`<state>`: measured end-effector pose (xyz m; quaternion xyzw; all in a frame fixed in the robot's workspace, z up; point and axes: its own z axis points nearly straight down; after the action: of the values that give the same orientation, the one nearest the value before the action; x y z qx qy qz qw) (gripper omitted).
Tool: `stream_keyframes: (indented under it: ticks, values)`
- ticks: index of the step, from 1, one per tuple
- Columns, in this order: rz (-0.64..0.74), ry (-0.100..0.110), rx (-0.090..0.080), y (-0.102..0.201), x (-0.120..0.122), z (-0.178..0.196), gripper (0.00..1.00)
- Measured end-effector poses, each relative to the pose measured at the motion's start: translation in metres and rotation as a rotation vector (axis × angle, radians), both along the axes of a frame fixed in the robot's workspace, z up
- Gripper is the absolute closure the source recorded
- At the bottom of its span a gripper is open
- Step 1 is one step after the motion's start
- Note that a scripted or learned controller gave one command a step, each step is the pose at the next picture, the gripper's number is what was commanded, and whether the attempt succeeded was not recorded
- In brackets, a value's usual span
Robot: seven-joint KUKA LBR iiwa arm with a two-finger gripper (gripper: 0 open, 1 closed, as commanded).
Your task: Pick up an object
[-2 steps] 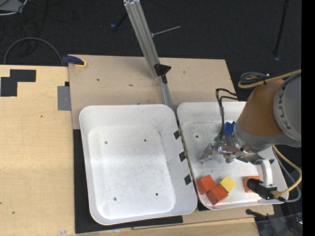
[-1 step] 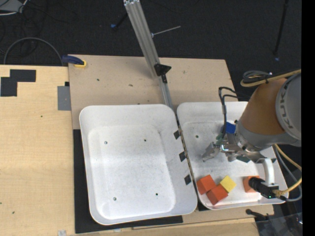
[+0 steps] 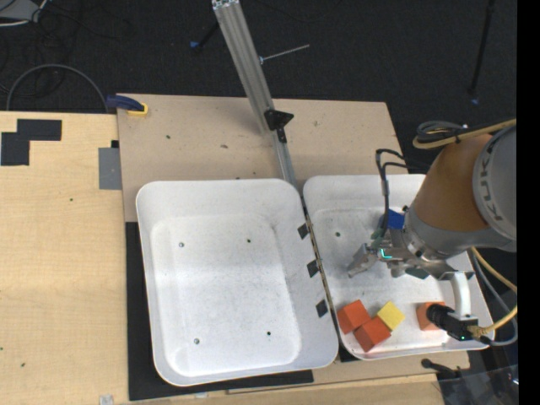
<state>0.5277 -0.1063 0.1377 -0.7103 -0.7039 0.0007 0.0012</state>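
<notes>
I see the gripper (image 3: pixel 364 262) low in the right bin (image 3: pixel 337 205), its state unclear to me; two red blocks (image 3: pixel 363 326) and a yellow block (image 3: pixel 391 315) lie nearby.

Robotics lab: plywood bench (image 3: pixel 337 133), aluminium camera mast (image 3: pixel 249 66), floor cables (image 3: pixel 51 78), white bins (image 3: pixel 224 281).

Lighting: we record even, moderately bright overhead light on the tabletop (image 3: pixel 253 133). Both white bins (image 3: pixel 224 277) read clean, without blown-out glare. Shadows: soft and short, faint along the left bin's inner walls. Beyond the tabletop's far edge the floor falls nearly black. Sharpness: mild overall softness; small blocks right of that bin look slightly blurred, low resolution.
</notes>
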Motion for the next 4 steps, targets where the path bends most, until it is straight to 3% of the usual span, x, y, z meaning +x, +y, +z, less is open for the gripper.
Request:
stream_keyframes:
  ticks: [4]
  values:
    - [-0.005,-0.002,-0.001,0.0002,0.0002,0.0000,0.00]
